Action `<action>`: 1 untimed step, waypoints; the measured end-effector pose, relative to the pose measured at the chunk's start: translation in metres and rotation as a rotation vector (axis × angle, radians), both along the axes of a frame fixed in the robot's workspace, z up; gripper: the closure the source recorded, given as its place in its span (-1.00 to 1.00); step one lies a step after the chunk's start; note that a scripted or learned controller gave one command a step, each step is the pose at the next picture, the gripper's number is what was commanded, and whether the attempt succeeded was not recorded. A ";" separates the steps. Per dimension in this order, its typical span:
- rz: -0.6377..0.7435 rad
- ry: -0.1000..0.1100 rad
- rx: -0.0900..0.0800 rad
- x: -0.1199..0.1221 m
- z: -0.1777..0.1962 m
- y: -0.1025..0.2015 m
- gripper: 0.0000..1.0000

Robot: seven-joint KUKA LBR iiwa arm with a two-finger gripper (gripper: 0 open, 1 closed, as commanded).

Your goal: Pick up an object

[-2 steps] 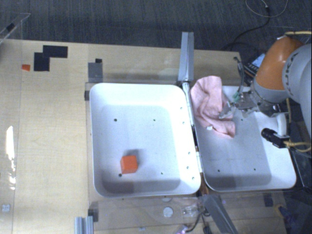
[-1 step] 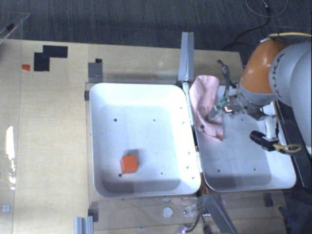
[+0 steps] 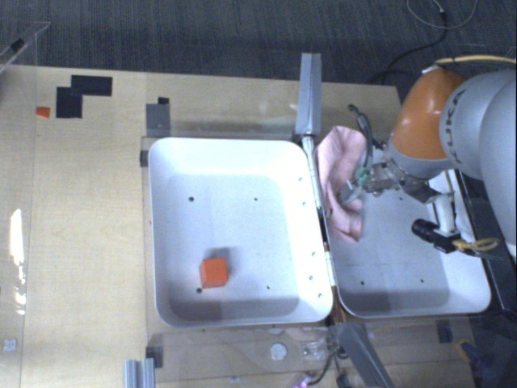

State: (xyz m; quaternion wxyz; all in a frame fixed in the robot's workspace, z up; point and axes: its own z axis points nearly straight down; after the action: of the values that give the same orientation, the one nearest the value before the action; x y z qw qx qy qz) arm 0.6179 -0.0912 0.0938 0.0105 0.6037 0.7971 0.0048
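Note:
A pink cloth (image 3: 338, 176) hangs crumpled at the left side of the right bin (image 3: 412, 285), its edge overlapping the divider between the bins. My gripper (image 3: 356, 187) reaches in from the right and is shut on the cloth's right edge, with the fabric bunched between its fingers. A small orange block (image 3: 214, 272) lies in the left bin (image 3: 234, 168) near its front left, far from the gripper.
The grey arm with its orange band (image 3: 420, 124) covers the right bin's back right corner. A black cable piece (image 3: 436, 234) hangs below the wrist. A grey upright post (image 3: 308, 95) stands behind the divider. Black and orange markers (image 3: 77, 95) lie on the bench at far left.

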 end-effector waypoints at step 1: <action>-0.156 0.011 0.006 -0.010 0.094 0.022 -1.00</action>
State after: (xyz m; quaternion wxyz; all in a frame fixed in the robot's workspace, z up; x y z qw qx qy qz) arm 0.6075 -0.0691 0.1873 0.0045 0.6640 0.7477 0.0033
